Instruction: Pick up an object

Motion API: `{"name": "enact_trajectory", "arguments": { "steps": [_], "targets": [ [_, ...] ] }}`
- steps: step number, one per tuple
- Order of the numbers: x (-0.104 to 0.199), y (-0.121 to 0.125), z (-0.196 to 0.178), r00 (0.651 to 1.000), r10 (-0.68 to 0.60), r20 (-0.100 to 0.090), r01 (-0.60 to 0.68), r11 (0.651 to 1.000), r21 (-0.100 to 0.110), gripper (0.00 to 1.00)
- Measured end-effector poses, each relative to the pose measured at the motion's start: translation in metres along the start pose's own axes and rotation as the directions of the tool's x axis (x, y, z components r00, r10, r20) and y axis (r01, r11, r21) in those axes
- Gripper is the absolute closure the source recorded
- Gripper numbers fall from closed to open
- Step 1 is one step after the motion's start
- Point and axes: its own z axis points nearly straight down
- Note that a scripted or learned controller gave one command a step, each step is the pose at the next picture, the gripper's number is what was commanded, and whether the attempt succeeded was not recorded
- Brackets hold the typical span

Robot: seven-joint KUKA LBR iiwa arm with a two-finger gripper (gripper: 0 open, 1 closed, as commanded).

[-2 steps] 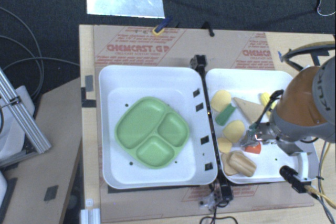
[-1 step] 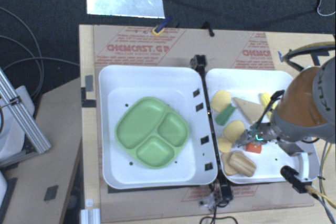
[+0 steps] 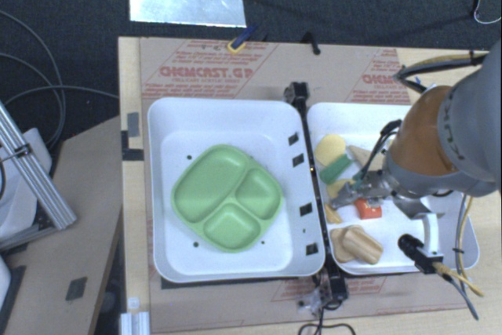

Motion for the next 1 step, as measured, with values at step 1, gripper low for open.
{"name": "enact_trajectory", "arguments": {
  "steps": [1],
  "targets": [
    [-0.0035,0.0008,-0.0117,1.0,0.001,0.004,-0.001,1.0,-0.006,1.0]
  ]
}}
